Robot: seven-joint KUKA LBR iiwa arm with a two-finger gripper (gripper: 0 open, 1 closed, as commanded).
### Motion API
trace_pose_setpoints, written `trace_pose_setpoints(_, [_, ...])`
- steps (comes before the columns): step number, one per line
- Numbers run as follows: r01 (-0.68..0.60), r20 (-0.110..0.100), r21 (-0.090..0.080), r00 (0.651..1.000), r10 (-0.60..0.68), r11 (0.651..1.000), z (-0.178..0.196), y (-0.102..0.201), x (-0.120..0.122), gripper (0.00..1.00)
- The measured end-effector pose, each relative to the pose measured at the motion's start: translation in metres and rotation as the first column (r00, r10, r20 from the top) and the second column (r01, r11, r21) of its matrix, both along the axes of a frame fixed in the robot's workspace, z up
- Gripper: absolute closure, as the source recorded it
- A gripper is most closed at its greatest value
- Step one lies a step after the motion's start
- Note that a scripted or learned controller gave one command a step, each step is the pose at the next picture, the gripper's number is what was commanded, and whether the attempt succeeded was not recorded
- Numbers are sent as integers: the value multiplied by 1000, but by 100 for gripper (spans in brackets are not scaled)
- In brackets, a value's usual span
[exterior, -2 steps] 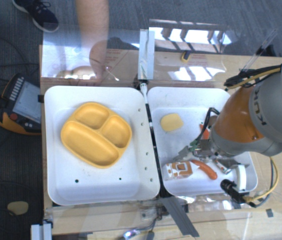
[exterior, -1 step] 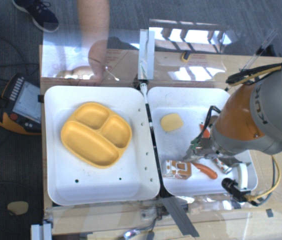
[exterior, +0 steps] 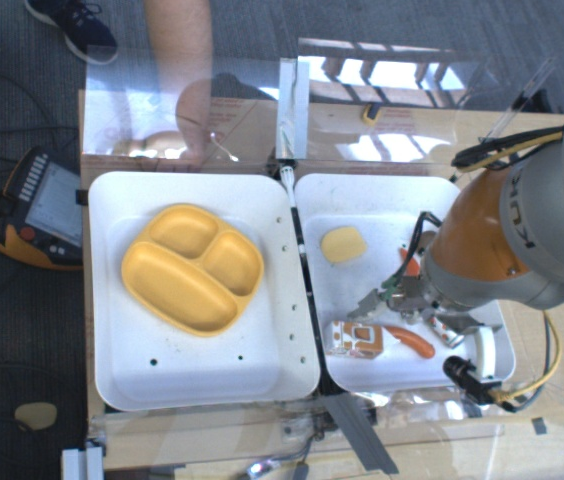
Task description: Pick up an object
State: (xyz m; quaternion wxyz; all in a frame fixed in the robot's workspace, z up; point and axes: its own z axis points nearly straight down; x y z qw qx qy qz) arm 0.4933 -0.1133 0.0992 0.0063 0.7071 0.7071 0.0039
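My gripper sits low over the right bin, in its right half, with my grey arm and its orange band coming in from the right edge above it. The metal parts at the tip are bunched together in shadow, and I cannot tell from this slant how it is set or whether anything is caught in it.

Just below the tip lies a small orange carrot-like piece, slanting down toward the right on the bin floor. Touching its left end, or very nearly, is a small printed box in white and brown, lying flat near the bin's front wall. A round pale yellow piece rests farther up the same bin, apart from the other 2 and to the left of my arm.

The left bin holds 1 yellow divided plate with 3 compartments, lying flat near the middle and turned at an angle.
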Motion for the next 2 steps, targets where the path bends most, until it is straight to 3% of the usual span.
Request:
trace_pose_setpoints(1, [4,0,-5,1000,-4,1000,-9,13,-6,0])
trace_pose_setpoints(2, [2,1,-1,1000,-2,1000,1,15,-4,100])
